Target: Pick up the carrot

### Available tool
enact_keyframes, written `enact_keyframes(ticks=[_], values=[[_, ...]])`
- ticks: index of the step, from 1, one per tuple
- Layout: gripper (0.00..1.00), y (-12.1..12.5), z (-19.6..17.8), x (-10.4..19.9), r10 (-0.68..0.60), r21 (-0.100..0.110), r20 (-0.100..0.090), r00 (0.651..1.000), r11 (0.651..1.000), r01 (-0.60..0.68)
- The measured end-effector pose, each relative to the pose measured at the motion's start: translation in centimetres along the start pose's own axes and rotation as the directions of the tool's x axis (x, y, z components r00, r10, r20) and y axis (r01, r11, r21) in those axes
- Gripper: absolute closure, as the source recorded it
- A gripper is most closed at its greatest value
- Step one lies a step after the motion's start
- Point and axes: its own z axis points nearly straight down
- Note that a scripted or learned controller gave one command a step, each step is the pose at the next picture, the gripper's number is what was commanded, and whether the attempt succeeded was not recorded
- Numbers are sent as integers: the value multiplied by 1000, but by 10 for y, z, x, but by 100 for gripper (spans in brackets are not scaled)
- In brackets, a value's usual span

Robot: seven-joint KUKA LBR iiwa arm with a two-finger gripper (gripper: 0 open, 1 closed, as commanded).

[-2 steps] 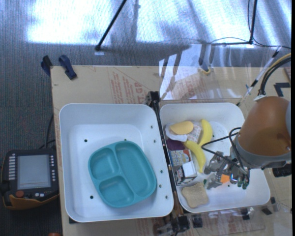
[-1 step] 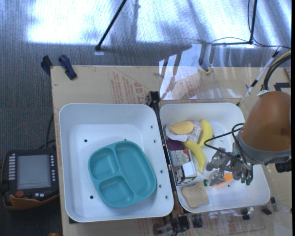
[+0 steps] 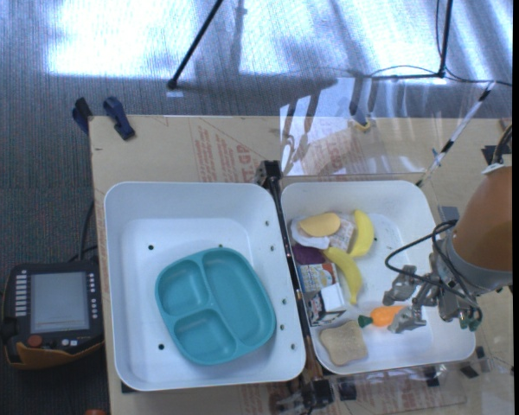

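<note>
The carrot is small and orange with a green tip pointing left. It lies on the floor of the right bin, toward its front right. My gripper reaches in from the right, low over the bin, and is open. One finger stands just behind the carrot's thick end and the other just in front of it. The carrot still rests on the bin floor.
Left of the carrot lie a slice of toast, two bananas, a yellow bun, a purple piece and small packets. The left bin holds a teal divided plate.
</note>
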Motion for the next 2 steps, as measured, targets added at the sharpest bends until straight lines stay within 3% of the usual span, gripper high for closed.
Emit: enact_keyframes(ticks=[1,2], values=[[0,0,0,0,-1,-1,0,1000,1000,1],[0,-7,64,0,239,-1,-4,971,971,-239]])
